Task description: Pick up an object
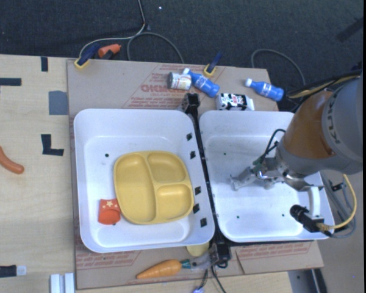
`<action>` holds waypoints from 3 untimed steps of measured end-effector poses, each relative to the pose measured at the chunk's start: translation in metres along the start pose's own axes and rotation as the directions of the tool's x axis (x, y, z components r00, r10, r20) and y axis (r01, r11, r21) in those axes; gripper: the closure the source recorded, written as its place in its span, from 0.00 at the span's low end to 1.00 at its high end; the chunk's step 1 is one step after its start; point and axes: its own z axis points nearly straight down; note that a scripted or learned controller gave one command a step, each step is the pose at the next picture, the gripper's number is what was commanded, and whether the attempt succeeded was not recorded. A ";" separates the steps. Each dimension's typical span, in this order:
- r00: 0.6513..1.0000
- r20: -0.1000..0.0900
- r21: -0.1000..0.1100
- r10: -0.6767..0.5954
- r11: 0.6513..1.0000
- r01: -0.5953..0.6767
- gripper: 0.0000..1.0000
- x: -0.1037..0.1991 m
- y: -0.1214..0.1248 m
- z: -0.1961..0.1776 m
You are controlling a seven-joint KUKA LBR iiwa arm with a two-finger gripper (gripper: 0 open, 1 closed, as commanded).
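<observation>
A robotics lab: a cardboard-topped bench (140, 78), loose cables (143, 26), toy carrot (159, 269).

Two white bins are seen side by side on the desk (30, 224). In the left bin (91, 133), a yellow divided plate (152, 185) is lain beside an orange block (108, 212). The end effector (236, 180) is held low over the right bin (244, 133). A carrot (158, 269) is placed below the bins, a sausage (7, 159) far left.
</observation>
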 end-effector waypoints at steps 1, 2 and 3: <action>1.000 0.001 -0.003 -0.001 1.000 0.001 0.00 -0.068 0.051 0.000; 1.000 -0.002 -0.003 -0.011 1.000 0.011 0.00 0.008 0.115 0.001; 1.000 -0.001 0.001 -0.006 1.000 0.006 0.00 0.051 0.122 0.002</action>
